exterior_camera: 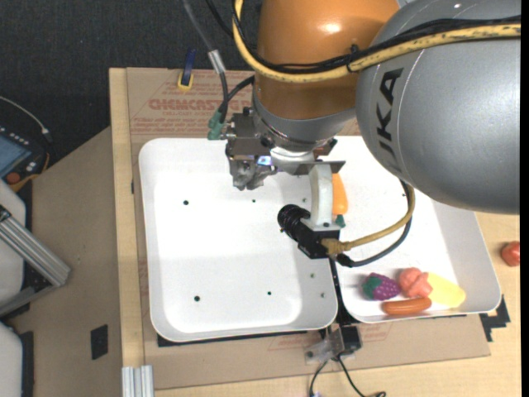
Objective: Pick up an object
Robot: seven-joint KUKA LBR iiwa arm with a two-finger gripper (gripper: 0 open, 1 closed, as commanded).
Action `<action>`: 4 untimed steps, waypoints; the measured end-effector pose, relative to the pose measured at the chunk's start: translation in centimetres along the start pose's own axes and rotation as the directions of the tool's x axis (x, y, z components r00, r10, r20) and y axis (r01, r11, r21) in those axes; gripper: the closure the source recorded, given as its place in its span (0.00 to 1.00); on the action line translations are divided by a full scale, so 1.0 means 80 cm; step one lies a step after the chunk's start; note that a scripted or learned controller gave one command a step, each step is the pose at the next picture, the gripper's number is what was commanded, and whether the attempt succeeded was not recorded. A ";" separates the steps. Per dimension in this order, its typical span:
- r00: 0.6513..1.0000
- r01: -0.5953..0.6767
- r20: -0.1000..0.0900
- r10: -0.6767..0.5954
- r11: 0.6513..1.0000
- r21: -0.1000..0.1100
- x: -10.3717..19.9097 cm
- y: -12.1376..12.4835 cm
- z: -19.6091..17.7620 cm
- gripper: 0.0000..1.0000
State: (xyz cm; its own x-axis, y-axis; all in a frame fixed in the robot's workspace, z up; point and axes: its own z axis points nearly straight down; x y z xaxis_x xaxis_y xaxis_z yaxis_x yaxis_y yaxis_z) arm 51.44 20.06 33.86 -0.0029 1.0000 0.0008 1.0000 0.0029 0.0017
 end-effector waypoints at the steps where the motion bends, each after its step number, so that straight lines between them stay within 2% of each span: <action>1: 1.000 -0.001 0.002 0.001 1.000 0.007 0.031 -0.042 0.018 1.00; 2: 1.000 -0.006 0.001 0.006 1.000 0.007 -0.090 -0.021 0.175 1.00; 3: 1.000 -0.006 0.001 0.006 1.000 0.007 -0.181 -0.046 0.193 1.00; 4: 1.000 0.005 -0.006 -0.005 1.000 -0.018 -0.078 -0.032 -0.115 1.00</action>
